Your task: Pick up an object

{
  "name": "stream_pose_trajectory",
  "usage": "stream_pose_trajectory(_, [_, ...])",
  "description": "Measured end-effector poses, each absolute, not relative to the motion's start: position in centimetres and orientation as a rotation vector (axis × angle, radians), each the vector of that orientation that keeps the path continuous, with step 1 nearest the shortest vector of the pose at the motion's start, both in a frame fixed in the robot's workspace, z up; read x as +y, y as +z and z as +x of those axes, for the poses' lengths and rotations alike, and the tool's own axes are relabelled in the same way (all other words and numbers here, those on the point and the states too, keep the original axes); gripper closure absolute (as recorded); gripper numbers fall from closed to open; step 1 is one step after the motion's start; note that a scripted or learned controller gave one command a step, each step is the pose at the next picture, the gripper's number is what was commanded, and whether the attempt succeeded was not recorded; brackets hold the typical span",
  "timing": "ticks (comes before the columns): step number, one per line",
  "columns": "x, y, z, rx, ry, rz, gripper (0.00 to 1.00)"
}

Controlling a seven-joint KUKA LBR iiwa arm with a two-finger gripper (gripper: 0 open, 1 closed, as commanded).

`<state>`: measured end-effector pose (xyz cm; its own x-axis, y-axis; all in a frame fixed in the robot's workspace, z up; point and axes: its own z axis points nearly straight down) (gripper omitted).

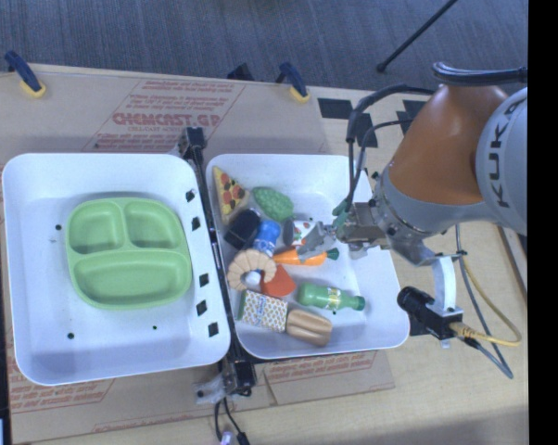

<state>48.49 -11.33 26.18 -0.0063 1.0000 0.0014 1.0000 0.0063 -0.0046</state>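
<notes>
The grey two-finger gripper (pixel 321 239) on the KUKA arm, whose orange band (pixel 441 151) shows above the wrist, hangs low over the right shallow white plastic bin (pixel 376 327), its tips down among the toys near the bin's middle. Whether its tips are spread or closed cannot be told from this slanted look, and nothing is plainly seen between them.

Both bins sit on a brown cardboard sheet (pixel 112 109) laid on a pale wooden bench (pixel 501 397); blue clamps (pixel 24 74) pin the cardboard at its far edge, and grey ribbed flooring (pixel 168 17) lies beyond. Red print on the cardboard reads "CHEMCAST GP". Large letters "KU" show on the arm's grey shell (pixel 511 170).

Just below the gripper tips lies a small orange carrot-shaped toy (pixel 300 259), its long axis running roughly left to right across the bin. Near it, a green plastic bottle (pixel 330 298) lies on its side, also left to right, cap toward the right. A tan bread-loaf toy (pixel 309 326) rests by the near wall, beside a patterned square packet (pixel 263 311). A triangular pizza-slice toy (pixel 228 193) points toward the far left corner, with a dark green leafy piece (pixel 272 202) next to it.

The left white bin (pixel 29 341) holds a light green divided plastic plate (pixel 128 251) with three compartments.
</notes>
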Motion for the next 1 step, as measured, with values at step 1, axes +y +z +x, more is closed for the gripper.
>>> stream_pose_trajectory(1, [-11.44,21.1,52.33,-2.219,0.006,-2.218,0.0])
